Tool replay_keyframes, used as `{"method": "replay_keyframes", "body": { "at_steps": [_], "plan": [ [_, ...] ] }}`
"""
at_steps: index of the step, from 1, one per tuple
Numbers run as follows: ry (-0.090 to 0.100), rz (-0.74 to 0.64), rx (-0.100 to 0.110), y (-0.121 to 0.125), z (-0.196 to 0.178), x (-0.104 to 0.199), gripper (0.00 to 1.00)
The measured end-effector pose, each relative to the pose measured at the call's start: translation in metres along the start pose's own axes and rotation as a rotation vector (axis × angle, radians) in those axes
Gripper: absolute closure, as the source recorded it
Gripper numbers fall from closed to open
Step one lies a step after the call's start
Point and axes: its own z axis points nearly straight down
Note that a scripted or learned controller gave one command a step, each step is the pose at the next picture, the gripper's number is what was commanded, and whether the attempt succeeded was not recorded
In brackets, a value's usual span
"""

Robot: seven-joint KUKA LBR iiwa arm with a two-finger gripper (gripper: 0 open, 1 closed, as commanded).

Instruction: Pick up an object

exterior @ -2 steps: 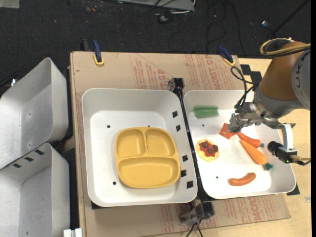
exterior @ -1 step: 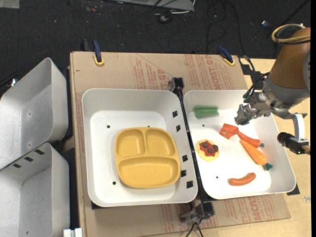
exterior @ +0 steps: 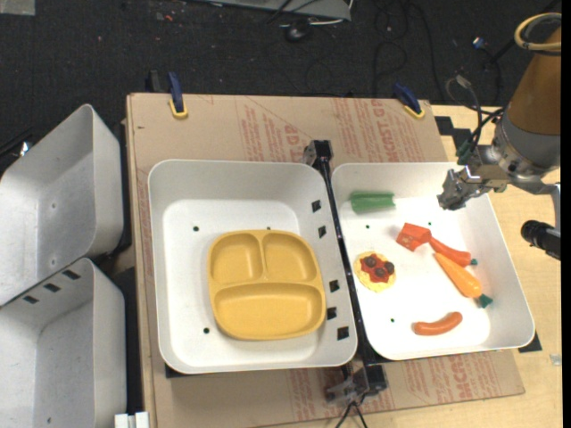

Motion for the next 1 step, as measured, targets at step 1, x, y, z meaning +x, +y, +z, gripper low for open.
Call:
{"method": "replay_keyframes", "body": {
  "at_steps": [1],
  "plan": [
    [0.002, -0.003, 0.007, -0.0051, -0.0061, 0.0477, 1.0]
  ]
}}
